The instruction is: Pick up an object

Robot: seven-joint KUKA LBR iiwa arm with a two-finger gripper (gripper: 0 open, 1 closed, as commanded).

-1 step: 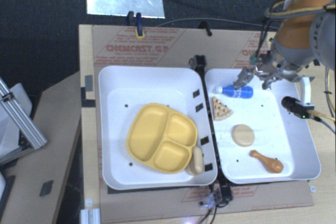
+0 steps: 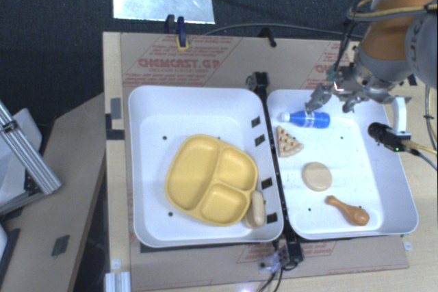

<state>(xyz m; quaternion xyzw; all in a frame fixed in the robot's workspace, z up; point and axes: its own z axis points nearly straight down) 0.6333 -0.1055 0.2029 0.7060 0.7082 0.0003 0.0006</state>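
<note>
My gripper (image 2: 332,104) hangs over the back of the right bin (image 2: 380,178), open, its two fingers spread wide with nothing between them. Just below and to the left of it a blue bottle (image 2: 308,120) lies on its side. A pizza slice (image 2: 289,142) lies by the bin's left wall. Nearer the front sit a round beige disc (image 2: 317,176) and a brown drumstick (image 2: 348,210).
The left bin (image 2: 156,121) holds a yellow divided tray (image 2: 211,179) with a pale bread roll (image 2: 256,208) at its front right corner. A black divider (image 2: 272,161) runs between the two bins. The arm comes in from the upper right.
</note>
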